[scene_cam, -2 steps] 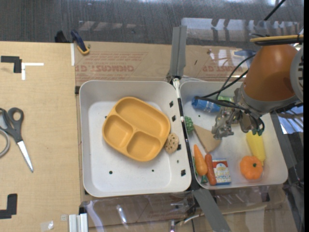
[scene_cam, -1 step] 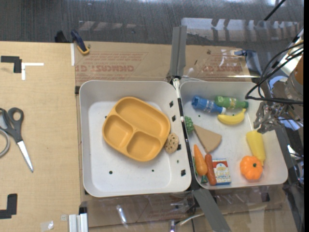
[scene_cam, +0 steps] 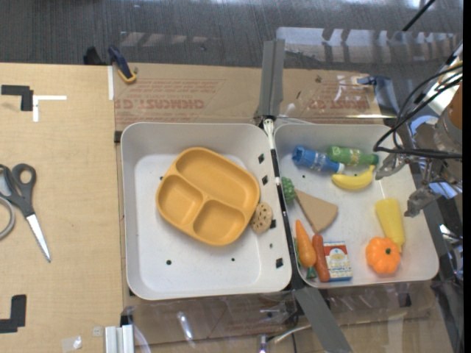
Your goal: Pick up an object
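At the near rim of the right bin a small box is seen, with a pumpkin at its 3 o'clock and a carrot at its 9 o'clock. A thin red piece lies between carrot and box, touching both; what it is cannot be made out.

Farther in, a yellow piece lies just beyond the pumpkin, and a tan wedge is found near the bin's middle. A green lump is half hidden at the wall shared with the left bin. In that left bin a divided plate is laid, with a cookie touching its edge at 4 o'clock.

The gripper is seen over the right bin's right side, its fingers spread apart and nothing held between them. The arm behind it is cut off by the frame and partly masked by cables. The yellow piece lies at the gripper's 7 o'clock, just beside the nearer finger. A banana lies at its 9 o'clock, close to the farther finger; whether they touch cannot be told.

Beyond the banana a blue bottle and a green bottle are laid end to end.

Scissors are cut off at the frame's left edge.
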